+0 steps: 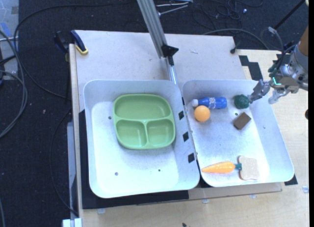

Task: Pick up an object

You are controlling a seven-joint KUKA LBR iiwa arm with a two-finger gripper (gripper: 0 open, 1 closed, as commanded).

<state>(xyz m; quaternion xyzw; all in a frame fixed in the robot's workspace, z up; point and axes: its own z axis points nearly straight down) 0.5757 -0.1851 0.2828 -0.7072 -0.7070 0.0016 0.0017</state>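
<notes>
The right bin (274, 137) holds a blue bottle (212, 102), an orange ball (202, 114), a dark green ball (241, 101), a brown block (242, 121), an orange carrot (219, 168) and a slice of toast (248, 168). My gripper (265, 93) hovers at the bin's far right rim, just right of the green ball. Its two fingers stand apart with nothing between them.
The left bin (98, 167) bears a green divided tray (144, 121). A slanted metal pole (152, 17) crosses the bench behind the bins. Cables lie on the dark floor around the bench.
</notes>
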